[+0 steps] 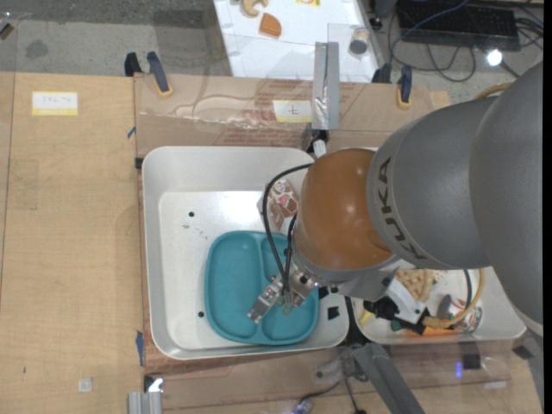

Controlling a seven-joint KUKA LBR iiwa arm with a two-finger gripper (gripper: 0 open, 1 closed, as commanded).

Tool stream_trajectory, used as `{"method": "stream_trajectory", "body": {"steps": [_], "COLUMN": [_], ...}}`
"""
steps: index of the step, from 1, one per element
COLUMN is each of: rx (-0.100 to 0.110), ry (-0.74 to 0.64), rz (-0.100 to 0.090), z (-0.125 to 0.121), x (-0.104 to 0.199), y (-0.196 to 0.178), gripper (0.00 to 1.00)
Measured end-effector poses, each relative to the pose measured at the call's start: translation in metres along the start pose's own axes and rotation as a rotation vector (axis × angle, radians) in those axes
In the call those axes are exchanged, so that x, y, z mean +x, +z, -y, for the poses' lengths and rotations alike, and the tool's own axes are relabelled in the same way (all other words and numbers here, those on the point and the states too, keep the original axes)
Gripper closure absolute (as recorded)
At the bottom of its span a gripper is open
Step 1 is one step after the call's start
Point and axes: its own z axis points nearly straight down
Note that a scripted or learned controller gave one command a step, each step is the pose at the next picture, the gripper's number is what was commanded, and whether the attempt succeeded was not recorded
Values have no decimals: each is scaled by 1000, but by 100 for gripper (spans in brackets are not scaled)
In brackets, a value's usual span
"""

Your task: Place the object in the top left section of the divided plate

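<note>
A teal divided plate [231, 285] lies in the left white bin [172, 231], towards its front right. My gripper [278, 299] hangs low over the plate's right side, near the ridge between its sections. The arm's orange band [341, 210] and grey body cover the plate's right edge. A small red-and-white patterned object [282, 203] lies in the left bin just behind the plate, partly hidden by the arm and a black cable. I see nothing clearly held at the gripper.
The right bin [509, 322] holds several small items, among them a pizza-slice-like piece [420, 281] and yellow and orange bits [435, 319]. A cardboard wall [224, 115] with clamps stands behind the bins. A metal post [325, 80] rises at the back.
</note>
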Motion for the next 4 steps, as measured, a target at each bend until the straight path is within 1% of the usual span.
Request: {"method": "stream_trajectory", "body": {"steps": [4], "rx": [0], "ry": [0], "rz": [0], "z": [0], "x": [0], "y": [0], "gripper": [0]}}
